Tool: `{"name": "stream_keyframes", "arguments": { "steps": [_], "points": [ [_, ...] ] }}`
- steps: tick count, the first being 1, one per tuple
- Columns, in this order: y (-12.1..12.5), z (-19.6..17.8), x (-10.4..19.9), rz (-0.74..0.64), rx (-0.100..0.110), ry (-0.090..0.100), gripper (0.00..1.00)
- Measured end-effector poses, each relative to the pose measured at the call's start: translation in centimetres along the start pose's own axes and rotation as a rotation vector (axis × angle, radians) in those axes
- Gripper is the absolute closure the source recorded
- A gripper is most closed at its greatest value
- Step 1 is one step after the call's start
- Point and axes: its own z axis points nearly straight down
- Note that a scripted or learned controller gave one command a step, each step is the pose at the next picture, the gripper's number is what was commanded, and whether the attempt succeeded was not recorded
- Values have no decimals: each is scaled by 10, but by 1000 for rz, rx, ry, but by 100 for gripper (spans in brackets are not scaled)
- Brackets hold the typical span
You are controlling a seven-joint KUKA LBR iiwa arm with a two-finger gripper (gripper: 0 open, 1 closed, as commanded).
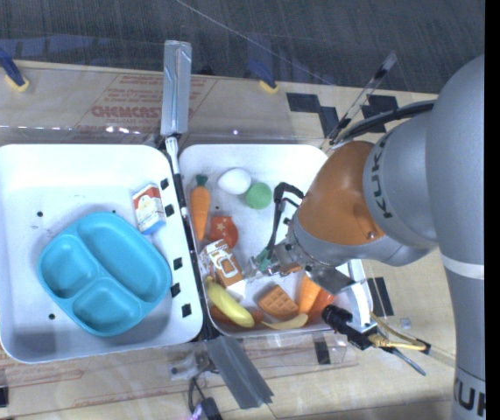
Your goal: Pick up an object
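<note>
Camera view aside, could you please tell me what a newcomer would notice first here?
The big grey arm with its orange band reaches in from the right over the right bin. Below it lies a bright heap of toy food: a carrot, a banana, a white egg. In the left bin a blue divided tray stands out.

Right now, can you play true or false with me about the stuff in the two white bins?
1. The blue tray lies in the left bin. True.
2. The carrot is in the left bin. False: it lies in the right bin, near the divider.
3. A banana lies near the right bin's front edge. True.
4. The green ball sits on the blue tray. False: it is in the right bin beside the white egg.
5. The arm reaches over the right bin. True.
</note>
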Motion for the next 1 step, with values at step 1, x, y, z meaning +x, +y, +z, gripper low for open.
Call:
{"name": "stream_keyframes", "arguments": {
  "steps": [1],
  "points": [
    [48,-76,46,-189,-2,3,0]
  ]
}}
